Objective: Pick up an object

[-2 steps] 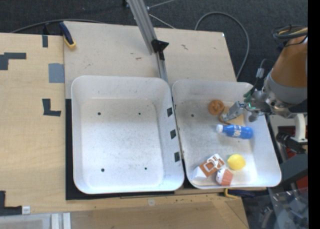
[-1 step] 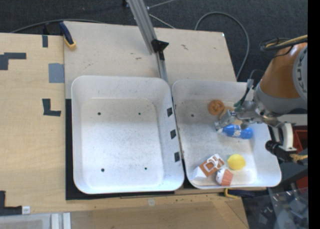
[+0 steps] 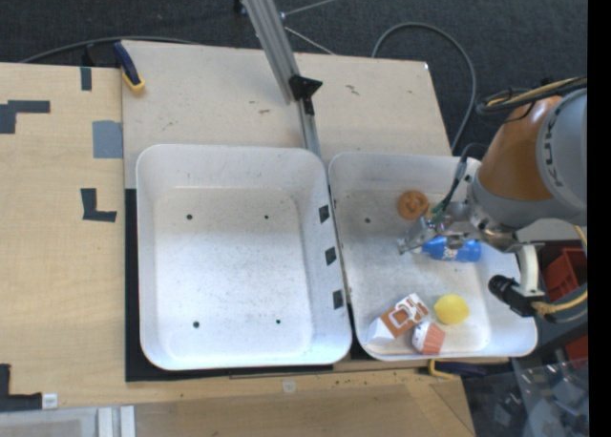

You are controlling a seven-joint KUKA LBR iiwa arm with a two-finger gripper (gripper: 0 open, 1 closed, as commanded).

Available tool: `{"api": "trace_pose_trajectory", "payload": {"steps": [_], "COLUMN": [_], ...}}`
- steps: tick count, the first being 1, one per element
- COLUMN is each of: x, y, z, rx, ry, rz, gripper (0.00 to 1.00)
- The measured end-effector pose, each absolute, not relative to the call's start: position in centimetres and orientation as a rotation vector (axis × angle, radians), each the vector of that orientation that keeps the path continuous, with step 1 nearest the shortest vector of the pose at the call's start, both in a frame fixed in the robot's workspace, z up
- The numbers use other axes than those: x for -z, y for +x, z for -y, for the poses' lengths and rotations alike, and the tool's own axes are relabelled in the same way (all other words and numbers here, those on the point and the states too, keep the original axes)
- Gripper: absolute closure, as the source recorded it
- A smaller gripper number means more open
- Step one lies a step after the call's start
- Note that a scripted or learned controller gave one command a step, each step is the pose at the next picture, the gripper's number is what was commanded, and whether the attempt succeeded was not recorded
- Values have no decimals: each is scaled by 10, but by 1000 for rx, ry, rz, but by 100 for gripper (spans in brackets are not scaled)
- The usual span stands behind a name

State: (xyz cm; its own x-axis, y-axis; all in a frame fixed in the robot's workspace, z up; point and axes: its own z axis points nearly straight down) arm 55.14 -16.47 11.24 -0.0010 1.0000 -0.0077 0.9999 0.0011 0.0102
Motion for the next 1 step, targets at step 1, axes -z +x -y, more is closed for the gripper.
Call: {"api": "trace_pose_trajectory", "payload": {"steps": [1], "x": [-112], "y": [556], "z": [167], "rx": [-13], "ry": [2203], "rz": [-2205], "gripper": [0]}}
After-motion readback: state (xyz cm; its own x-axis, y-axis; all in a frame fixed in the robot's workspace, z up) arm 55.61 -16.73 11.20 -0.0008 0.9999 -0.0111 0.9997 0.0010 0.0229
